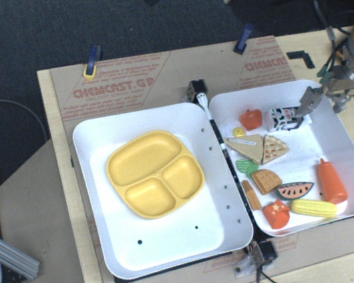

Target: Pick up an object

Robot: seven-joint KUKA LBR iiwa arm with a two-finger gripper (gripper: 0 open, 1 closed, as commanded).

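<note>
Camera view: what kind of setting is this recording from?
Probably a robotics lab test bench, not a kitchen: two white bins clamped onto a board, toy food such as a plastic corn cob, and a yellow divided plate.

The arm reaches in from the right edge of the view, only its wrist end visible, angled down and to the left. Its hand (pixel 308 102) points leftward at a slant, and the finger spacing is too blurred to judge
</note>
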